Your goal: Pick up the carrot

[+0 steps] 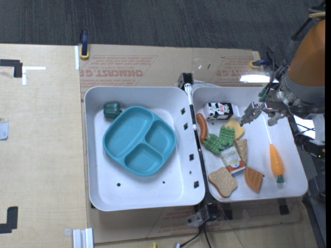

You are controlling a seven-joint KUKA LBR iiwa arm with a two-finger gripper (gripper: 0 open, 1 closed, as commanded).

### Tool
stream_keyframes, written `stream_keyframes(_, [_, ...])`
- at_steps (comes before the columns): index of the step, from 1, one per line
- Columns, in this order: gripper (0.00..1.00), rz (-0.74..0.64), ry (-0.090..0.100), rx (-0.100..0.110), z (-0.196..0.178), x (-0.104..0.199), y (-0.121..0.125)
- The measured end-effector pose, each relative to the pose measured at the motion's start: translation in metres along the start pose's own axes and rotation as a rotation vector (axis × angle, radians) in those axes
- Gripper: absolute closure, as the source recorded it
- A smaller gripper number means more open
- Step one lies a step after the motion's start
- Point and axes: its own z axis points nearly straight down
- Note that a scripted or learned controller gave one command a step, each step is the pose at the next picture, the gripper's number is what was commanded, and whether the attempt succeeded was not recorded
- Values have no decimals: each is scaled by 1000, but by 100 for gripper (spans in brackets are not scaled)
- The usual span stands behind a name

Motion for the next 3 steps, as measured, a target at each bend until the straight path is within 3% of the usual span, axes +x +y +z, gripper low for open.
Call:
stream_keyframes(1, [0,-49,-1,1,52,-53,18])
stream_keyframes(2, [0,-89,11,2,121,-89,-15])
stream_keyframes(3, [100,-83,4,-3,110,-91,-14])
